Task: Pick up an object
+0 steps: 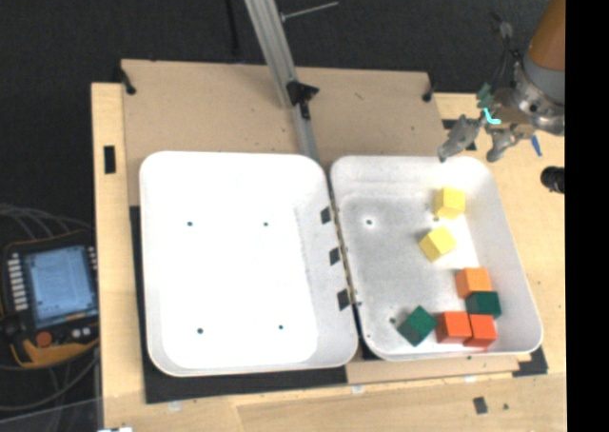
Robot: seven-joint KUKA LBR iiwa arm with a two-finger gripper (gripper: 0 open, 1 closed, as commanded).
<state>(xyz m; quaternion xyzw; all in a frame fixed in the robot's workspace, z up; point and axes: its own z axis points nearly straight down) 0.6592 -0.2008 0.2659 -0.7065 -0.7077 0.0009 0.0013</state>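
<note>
My gripper [479, 142] hangs over the back right corner of the right bin [381, 230], its two fingers spread open with nothing between them. Inside that bin lie two yellow blocks, one [450, 202] near the back and another [437, 244] just in front of it. Further forward sit an orange block [473, 281], a dark green block [484, 304], two more orange blocks [455, 325] [482, 329], and a green block [416, 324] at the front. The gripper is well above and behind all of them.
The left bin [238, 259] stands beside the right one. A slanted metal pole [271, 30] rises behind the bins. A handheld controller [52, 287] lies off the bench at the left.
</note>
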